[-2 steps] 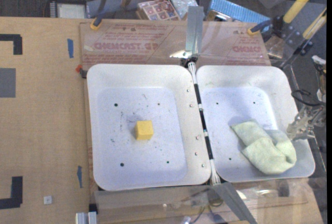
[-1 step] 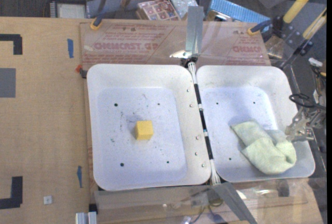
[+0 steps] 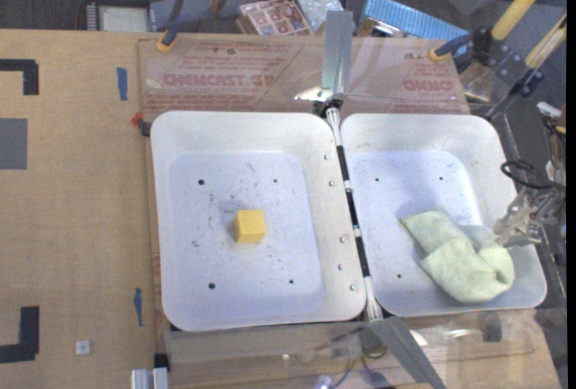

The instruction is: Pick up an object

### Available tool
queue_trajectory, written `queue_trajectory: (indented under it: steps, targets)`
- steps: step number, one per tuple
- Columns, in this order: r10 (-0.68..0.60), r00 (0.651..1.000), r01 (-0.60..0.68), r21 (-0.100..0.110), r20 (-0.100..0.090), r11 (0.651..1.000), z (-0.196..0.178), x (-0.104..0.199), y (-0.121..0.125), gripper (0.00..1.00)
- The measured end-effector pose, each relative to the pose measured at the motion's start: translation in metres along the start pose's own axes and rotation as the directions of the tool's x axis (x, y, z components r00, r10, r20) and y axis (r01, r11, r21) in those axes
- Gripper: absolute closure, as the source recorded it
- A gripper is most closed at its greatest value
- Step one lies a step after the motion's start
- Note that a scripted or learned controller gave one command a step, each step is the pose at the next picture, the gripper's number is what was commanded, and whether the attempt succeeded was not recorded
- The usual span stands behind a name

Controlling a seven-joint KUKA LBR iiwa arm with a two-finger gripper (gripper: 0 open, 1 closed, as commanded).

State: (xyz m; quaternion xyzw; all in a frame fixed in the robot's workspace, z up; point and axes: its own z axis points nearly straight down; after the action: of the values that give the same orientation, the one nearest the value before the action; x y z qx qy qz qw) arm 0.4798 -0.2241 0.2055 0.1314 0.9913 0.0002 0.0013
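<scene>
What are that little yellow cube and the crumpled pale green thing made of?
The small yellow cube in the left white bin looks like matte foam or sponge, though painted wood is possible. The crumpled pale green cloth in the right white bin looks like soft fabric: it folds and slumps.
</scene>
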Motion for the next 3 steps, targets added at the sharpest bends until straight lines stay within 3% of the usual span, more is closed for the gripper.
queue_trajectory:
  steps: [1, 2, 3]
  targets:
    - [-0.059, 0.998, 0.059, 0.000, 0.000, 0.998, 0.006, 0.000, 0.001, 1.00]
    - [-0.353, 0.935, 0.353, 0.000, 0.000, 0.935, 0.013, 0.000, 0.001, 1.00]
    - [-0.712, 0.702, 0.712, 0.003, 0.004, 0.702, -0.062, -0.013, 0.004, 1.00]
